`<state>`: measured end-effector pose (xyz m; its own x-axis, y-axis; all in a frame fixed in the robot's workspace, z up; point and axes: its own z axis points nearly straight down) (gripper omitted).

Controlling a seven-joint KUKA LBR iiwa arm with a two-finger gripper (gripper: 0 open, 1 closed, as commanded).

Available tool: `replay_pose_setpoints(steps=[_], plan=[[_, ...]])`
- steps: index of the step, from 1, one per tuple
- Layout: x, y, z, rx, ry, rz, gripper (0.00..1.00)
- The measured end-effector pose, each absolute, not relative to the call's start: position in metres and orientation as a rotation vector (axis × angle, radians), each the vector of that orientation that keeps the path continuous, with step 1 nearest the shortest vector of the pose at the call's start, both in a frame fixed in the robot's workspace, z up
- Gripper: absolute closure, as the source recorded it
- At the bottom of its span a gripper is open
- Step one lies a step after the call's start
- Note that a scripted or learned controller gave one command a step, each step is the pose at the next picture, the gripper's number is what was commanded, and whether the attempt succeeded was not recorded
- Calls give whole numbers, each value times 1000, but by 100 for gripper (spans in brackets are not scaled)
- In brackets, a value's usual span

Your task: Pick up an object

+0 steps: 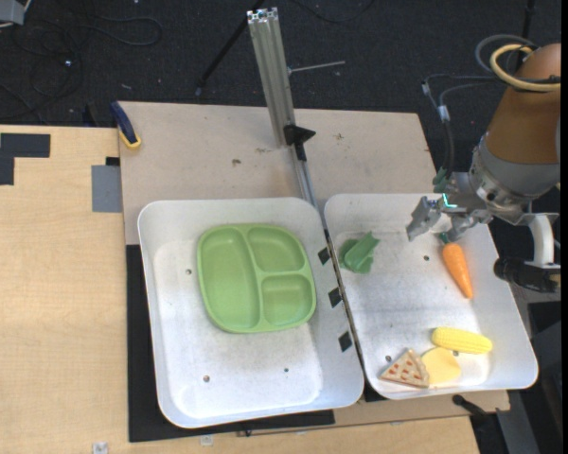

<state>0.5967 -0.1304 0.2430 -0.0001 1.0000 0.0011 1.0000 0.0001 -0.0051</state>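
The arm [521, 121] comes in from the right side and hangs over the far part of the right bin [398, 296]. Its gripper [440, 218] is low near the far edge of this bin, and the two fingers look a little apart, with nothing between them.

Just beside the gripper, toward the right edge of the bin, a carrot [457, 267] lies with its thin end pointing to the near side. A small green piece [360, 252] lies by the left wall of the same bin, well apart from the gripper. In the near right corner there is a corn cob [462, 340], and next to it a yellow slice [442, 367] and a waffle wedge [404, 371], the two touching each other.

The left bin [170, 367] holds a green divided plate [257, 278], which lies flat in the far half of the bin.
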Motion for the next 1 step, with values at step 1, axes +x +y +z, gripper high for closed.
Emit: replay_pose_setpoints(steps=[1], plan=[[597, -130, 244, -2219, -2220, 2, 0]])
